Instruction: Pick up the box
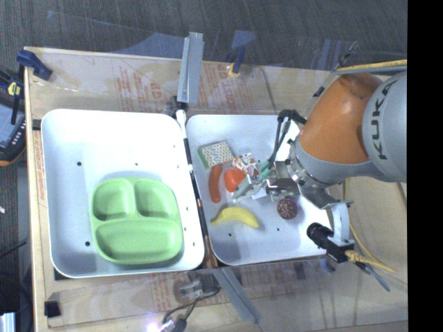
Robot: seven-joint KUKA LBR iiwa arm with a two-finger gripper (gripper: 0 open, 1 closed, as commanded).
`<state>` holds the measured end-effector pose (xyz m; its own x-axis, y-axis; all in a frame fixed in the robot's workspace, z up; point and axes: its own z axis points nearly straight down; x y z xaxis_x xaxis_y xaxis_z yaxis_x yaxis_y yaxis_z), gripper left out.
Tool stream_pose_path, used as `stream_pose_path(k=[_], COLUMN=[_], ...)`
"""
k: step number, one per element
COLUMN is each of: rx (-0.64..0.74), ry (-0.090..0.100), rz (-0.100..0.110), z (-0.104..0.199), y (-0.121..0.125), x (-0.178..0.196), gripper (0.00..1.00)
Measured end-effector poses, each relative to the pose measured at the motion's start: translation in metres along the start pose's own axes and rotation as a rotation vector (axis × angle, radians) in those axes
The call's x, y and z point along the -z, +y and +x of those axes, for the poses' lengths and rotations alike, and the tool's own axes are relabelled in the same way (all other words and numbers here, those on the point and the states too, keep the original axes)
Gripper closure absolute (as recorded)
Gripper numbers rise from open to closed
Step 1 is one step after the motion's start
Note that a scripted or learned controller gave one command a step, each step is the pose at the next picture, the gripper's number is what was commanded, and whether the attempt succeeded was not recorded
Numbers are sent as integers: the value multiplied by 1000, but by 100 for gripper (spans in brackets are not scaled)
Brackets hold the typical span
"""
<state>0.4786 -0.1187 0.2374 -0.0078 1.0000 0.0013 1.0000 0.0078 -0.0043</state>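
Gripper [257,182] over right white bin [242,251] | finger spread: cannot tell | beside small patterned box [243,163] and red pepper [233,179]

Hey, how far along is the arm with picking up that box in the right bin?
Done: the gripper is over the right bin, low among the items. In hand: nothing visibly; the box lies flat on the bin floor, up and left of the gripper, beside the carrot-like orange piece. Left: move to the box, grasp it, lift it. The banana lies apart.
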Motion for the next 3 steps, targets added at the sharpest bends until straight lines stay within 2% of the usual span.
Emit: stream_pose_path(k=[1, 2, 3], rx=[-220, -128, -9], ry=[-2, -4, -8], rz=[0, -16, -23], z=[-88, -22, -18], y=[67, 126, 175], x=[-21, -120, -131], gripper=[0, 0, 0])
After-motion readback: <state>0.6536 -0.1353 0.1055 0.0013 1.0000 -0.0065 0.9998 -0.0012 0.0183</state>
